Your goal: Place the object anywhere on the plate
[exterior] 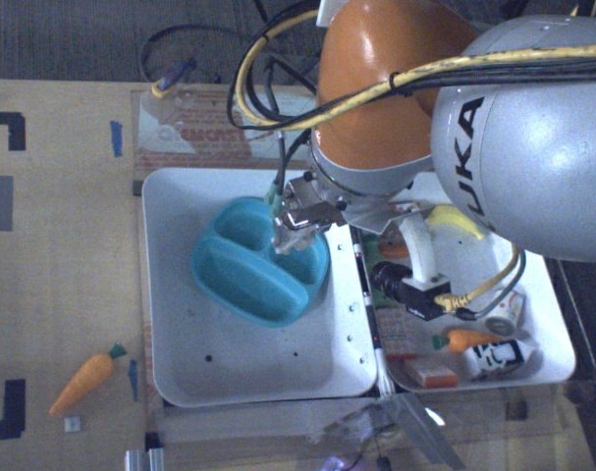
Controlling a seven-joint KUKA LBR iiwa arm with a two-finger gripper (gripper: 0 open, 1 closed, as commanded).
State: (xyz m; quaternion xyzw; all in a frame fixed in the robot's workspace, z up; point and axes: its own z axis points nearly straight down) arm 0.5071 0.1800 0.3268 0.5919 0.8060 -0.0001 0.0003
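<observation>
Fingers (284, 238) state cannot tell; arm (396, 96) reaches from right, wrist down over blue plate (253, 268).

White arm housing (533, 145) at right carries large dark letters, "UKA" readable with the first letter cut off by the orange band, small can (494, 357) in right bin bears dark markings too blurred to read

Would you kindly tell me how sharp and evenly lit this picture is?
Camera view: soft overall, the claw slightly blurred above the blue plate; lighting even, a faint shadow along the left bin's inner wall; the arm's grey shell shows mild glare.
</observation>
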